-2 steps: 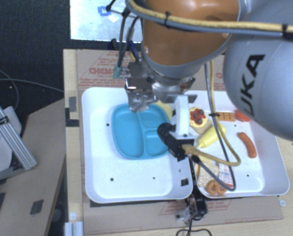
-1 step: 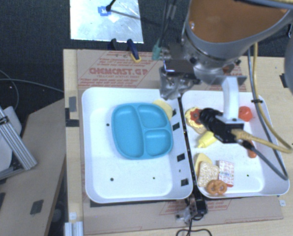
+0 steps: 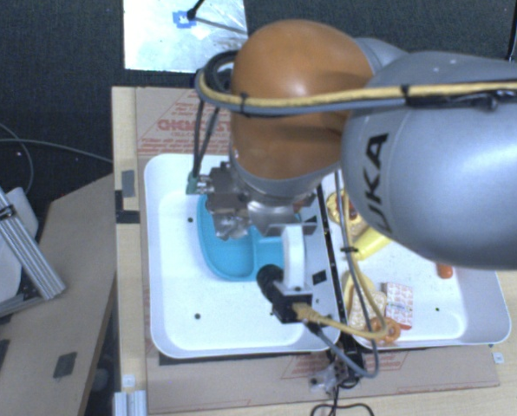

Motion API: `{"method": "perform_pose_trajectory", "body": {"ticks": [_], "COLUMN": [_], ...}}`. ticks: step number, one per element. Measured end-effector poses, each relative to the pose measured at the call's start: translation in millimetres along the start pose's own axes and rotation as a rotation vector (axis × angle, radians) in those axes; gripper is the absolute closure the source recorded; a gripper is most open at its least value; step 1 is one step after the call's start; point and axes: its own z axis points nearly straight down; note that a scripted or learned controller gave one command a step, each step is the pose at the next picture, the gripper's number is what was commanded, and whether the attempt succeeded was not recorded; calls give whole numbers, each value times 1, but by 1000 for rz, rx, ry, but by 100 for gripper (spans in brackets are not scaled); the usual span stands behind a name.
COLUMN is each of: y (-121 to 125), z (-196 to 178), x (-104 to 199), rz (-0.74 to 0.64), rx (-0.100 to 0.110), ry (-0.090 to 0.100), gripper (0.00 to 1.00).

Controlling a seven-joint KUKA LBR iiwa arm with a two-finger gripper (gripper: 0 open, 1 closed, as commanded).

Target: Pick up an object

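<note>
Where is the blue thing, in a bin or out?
In. The blue thing lies on the floor of the left bin, under the gripper.

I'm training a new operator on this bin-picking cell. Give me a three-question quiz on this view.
1. True or false: the blue object lies in the left bin.
2. Which bin holds the yellow object? A. left B. right
3. Fill in: the band above the arm's wrist is ____.

Key: 1 true; 2 B; 3 orange.
</note>
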Motion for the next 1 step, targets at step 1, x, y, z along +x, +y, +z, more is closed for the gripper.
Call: {"method": "perform_pose_trajectory", "body": {"ticks": [1], "y": [2], "z": [-19], "x": [-2], "rz": [3], "rx": [-13], "ry": [6], "gripper": [100]}}
